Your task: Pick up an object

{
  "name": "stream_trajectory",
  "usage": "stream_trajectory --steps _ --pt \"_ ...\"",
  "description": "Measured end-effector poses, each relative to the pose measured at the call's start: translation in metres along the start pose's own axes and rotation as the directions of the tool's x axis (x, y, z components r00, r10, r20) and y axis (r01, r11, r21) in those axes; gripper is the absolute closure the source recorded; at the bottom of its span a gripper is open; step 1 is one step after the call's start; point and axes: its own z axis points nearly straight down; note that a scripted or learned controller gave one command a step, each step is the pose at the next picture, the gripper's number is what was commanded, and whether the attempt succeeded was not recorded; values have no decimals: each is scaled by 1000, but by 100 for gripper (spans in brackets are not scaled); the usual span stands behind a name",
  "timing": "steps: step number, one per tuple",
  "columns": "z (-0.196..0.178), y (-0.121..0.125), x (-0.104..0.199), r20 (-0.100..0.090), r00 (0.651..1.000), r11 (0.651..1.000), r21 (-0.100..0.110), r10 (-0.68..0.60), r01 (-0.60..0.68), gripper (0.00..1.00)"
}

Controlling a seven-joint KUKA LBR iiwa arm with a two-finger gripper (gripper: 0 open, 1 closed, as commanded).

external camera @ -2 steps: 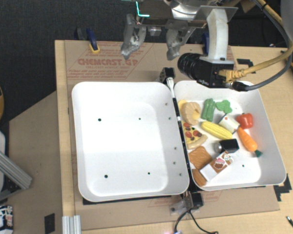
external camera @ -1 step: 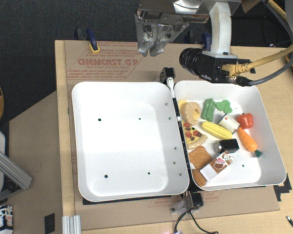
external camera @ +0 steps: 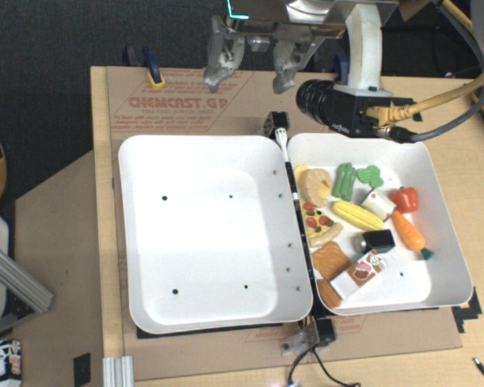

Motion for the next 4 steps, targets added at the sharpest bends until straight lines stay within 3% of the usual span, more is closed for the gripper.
stream_trajectory --steps 1,2,3,4 --pt "-11 0 1 -2 1000 1000 -5 -1 1 100" --pt "139 -31 -6 12 1000 1000 27 7 -7 100" --pt "25 27 -3 -1 1000 1000 -6 8 -8 100" --pt "32 25 -3 3 1000 1000 9 7 -7 0"
